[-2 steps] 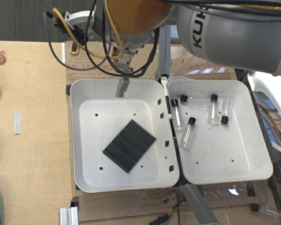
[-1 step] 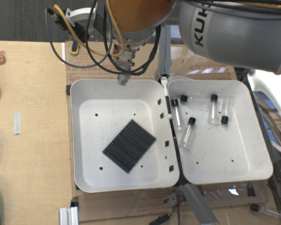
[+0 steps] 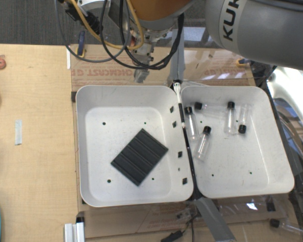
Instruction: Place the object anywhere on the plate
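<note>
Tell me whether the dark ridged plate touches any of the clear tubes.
Apart. The camera view shows the plate in the left bin, the tubes in the right bin.

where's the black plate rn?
The black ribbed plate lies flat near the middle of the left bin, turned diagonally, across the divider from the clear tubes in the right bin.

Matt ribbed black plate [image 3: 140,157], glossy white bins [image 3: 86,135], seemingly glass vials [image 3: 203,141]
</note>
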Available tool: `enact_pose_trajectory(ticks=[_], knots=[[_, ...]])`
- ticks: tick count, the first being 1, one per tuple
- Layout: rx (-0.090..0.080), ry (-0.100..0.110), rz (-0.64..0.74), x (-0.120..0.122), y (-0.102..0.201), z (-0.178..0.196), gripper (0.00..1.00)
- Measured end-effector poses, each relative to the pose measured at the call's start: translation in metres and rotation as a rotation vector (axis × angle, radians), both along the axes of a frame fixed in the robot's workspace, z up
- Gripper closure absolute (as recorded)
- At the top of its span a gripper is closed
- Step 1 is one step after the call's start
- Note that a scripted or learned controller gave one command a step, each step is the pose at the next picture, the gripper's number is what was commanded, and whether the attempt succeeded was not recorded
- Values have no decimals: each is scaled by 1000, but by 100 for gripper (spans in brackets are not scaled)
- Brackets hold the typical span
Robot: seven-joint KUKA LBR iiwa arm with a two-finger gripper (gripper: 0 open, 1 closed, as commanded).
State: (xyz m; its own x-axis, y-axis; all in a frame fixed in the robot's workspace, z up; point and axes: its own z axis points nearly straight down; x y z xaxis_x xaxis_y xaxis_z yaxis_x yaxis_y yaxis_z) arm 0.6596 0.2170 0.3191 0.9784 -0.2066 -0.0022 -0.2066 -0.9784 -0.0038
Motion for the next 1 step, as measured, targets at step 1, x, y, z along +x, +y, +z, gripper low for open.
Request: enact_pose_trajectory(ticks=[1], knots=[[0,1,0,0,0,0,0]])
